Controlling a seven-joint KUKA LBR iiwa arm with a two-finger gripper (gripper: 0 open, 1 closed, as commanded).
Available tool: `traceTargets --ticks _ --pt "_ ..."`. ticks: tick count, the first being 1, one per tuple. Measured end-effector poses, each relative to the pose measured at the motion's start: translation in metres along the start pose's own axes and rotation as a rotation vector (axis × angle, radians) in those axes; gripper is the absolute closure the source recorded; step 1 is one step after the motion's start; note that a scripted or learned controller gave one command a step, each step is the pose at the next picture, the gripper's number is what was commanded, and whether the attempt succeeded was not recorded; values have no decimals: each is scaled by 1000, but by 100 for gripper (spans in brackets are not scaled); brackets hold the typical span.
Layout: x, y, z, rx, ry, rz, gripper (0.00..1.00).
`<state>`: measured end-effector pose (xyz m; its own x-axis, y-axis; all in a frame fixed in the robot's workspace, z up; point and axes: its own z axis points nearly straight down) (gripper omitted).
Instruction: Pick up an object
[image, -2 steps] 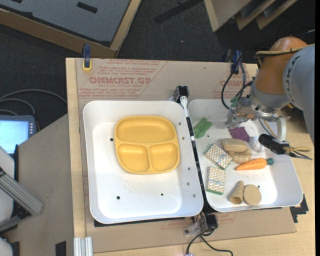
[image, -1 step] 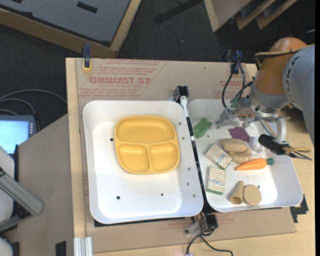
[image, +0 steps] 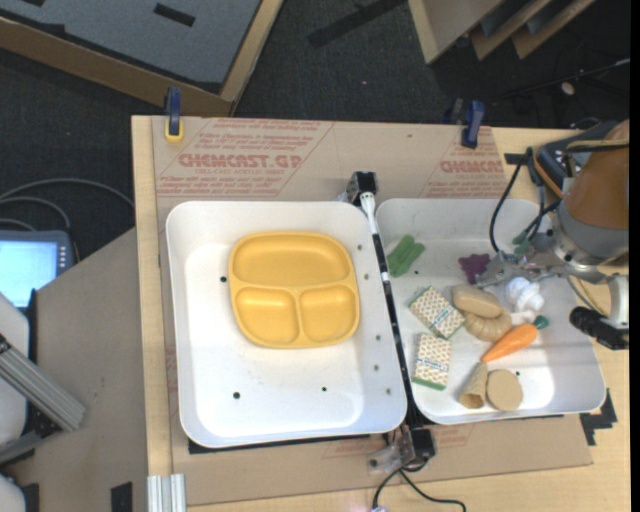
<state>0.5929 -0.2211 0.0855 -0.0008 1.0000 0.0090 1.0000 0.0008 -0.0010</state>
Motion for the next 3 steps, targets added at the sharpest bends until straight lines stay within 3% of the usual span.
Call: traceTargets --ticks 1,2,3 --pt "51 53 1 -7 -11 -3 0" --pt "0 5 -1 -2 3 1 0" --pt "106 78 1 -9 -8 -10 0"
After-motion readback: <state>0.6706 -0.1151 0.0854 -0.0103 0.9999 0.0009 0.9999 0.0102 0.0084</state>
